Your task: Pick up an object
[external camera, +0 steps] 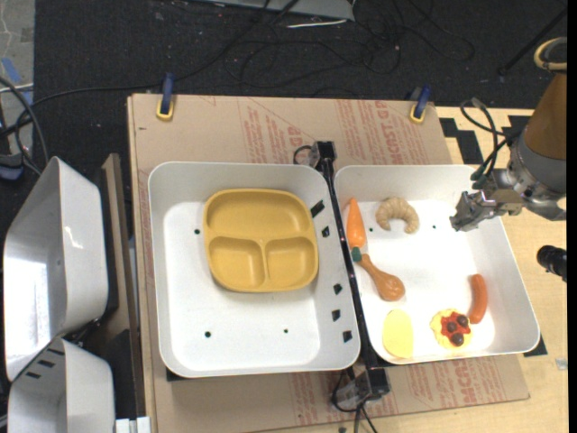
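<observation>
We see the arm reaching in from the right, gripper hanging over the upper right part of the right bin, near its right wall. The gripper reads as a small dark cluster at this angle, so we cannot tell whether it is released or clenched, and we see nothing between its tips. Candidates all sit in the right bin: a croissant at top centre, nearest the gripper but apart from it; a carrot upright along the left wall; a wooden spoon just below the carrot, bowl end toward bin centre; a pale yellow oval piece at the bottom; a small yellow tart with dark berries just right of it; a sausage beside the tart, close to the right wall. Left bin holds a yellow divided tray, three compartments, sitting in its upper half. Both bins rest on a cardboard sheet clamped at the far edge.
</observation>
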Motion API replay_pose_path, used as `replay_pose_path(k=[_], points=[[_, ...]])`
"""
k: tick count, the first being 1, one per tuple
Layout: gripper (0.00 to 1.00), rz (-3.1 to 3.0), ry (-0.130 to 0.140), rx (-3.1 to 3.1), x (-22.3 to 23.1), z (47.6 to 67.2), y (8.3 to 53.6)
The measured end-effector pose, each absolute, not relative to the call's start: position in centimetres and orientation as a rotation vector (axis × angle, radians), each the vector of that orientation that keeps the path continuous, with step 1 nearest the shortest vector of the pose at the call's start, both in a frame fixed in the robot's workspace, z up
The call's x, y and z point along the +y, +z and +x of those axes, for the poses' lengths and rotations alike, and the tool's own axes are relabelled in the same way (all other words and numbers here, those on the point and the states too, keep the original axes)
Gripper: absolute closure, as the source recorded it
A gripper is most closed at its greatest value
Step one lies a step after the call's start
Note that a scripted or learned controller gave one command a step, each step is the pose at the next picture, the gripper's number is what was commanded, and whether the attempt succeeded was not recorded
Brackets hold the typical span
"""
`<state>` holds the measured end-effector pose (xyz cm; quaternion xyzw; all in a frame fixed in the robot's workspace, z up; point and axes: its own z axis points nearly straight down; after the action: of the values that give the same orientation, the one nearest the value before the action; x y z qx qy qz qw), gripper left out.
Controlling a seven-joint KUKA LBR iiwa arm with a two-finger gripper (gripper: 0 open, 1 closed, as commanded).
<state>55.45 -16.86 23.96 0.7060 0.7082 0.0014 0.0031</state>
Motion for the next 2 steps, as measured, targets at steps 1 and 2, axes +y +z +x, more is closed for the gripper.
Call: replay_pose_path(k=[1, 2], points=[[1.0, 2.216, 0.002, 2.223, -16.9, 55.5, 26.0], [1.0, 2.213, 0.001, 2.231, -11.3, 56.0, 25.5]])
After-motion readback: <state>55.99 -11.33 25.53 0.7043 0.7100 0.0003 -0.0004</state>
